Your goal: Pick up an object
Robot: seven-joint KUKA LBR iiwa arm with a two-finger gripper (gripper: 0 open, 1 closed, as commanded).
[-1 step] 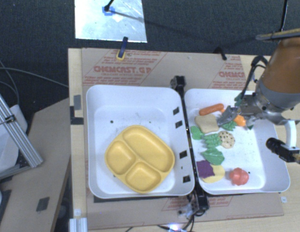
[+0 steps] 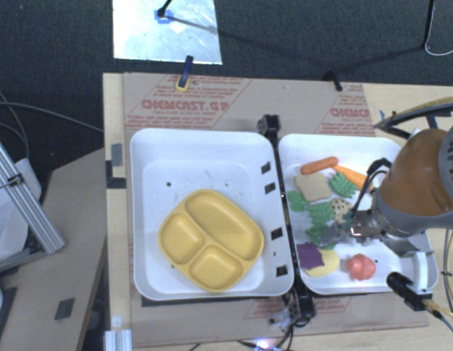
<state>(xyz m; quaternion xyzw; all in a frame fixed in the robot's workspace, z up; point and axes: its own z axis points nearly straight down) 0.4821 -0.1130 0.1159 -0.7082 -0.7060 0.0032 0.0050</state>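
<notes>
1. Reaching in from the right, the gripper (image 2: 335, 232) is lowered into the right bin (image 2: 387, 149), its metal tip set among the small toys near that bin's middle. Whether its fingers are spread or closed cannot be told, and nothing can be seen held between them.
2. Behind the gripper, the arm (image 2: 424, 181) is seen as a rounded orange band over a grey wrist, bent down over the right side of the right bin.
3. Nearest the front edge of that bin, a purple piece (image 2: 309, 254) is seen beside a yellow round piece (image 2: 327, 262), and a reddish, strawberry-like piece (image 2: 362, 267) lies apart to their right.
4. Around the gripper tip, several knobbly green pieces (image 2: 319, 213) are clustered, with a speckled pale piece (image 2: 340, 208) just beside them.
5. Farther back, a flat tan, bread-shaped piece (image 2: 312, 187) is seen, then a green ridged piece (image 2: 342, 186), an orange carrot-like piece (image 2: 351, 175) and a smooth red-orange sausage (image 2: 318, 166).
6. In the left bin (image 2: 204, 143), a glossy yellow plate (image 2: 211, 240) with three compartments is seen lying flat.
7. Both bins are borne by a brown board (image 2: 234, 97) printed with red lettering.
</notes>
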